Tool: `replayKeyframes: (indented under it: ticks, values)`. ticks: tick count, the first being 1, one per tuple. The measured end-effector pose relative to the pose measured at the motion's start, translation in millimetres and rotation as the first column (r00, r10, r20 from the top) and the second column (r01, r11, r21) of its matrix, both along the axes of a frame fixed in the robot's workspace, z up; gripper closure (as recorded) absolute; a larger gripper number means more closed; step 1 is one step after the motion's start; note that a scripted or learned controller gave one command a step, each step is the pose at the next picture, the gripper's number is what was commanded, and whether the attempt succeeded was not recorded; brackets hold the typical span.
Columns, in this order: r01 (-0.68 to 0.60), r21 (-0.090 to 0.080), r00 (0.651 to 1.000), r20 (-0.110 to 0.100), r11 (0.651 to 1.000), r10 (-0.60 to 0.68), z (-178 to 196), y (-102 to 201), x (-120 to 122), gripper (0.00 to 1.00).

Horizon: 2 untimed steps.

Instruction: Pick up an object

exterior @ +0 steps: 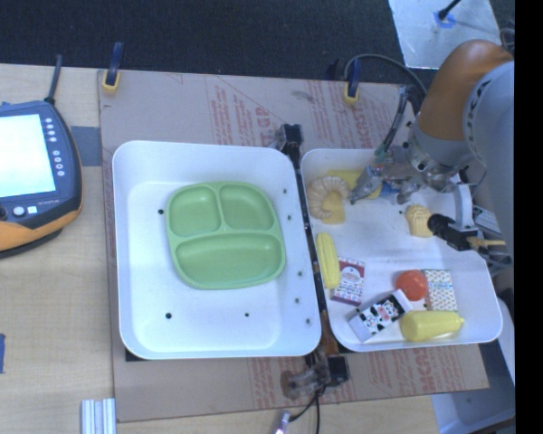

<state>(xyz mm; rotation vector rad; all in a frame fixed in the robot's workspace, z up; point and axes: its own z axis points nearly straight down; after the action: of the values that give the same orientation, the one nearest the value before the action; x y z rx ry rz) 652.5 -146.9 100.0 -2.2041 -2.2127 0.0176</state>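
Down at the near rim of the right bin (489,333), closest to us, sits a yellow block (430,325), with a black-and-white carton (377,316) just beside it on its left. Either looks like light plastic or card, stiff enough to pinch across its short sides, though the block's rounded, glossy skin may slide.

No single target is named, so the likeliest candidate is what lies near the gripper (373,181) up at the far end of that bin: a pale ruffled toy (327,197), close to the left wall. My read is that it is hollow, light and slightly springy, and its bumpy outline gives poor flat faces; a grip across its narrow middle looks safest. Whether the fingers are spread or clenched I cannot tell, since they are small and tangled against the wrist hardware, and nothing visibly sits between them.

Moving outward: a corn cob (328,259) lies along the left wall, ridged and easy to pinch across its width. A small red-and-white packet (349,281) lies flat, awkward to get under. A red round piece (413,284) touches a patterned card (440,288).

The left bin (136,242) holds a green divided plate (224,234). A tablet pendant (23,174) rests on the table (45,333), well apart.
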Motion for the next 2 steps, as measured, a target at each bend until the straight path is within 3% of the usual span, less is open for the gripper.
replayKeyframes:
  ticks: [1, 2]
  values:
    - [0.002, -0.003, 1.000, 0.006, 1.000, -0.002, 1, -61, 1, 0.00]
    - [-0.003, -0.005, 1.000, 0.018, 1.000, 0.003, 26, 1, -51, 0.00]
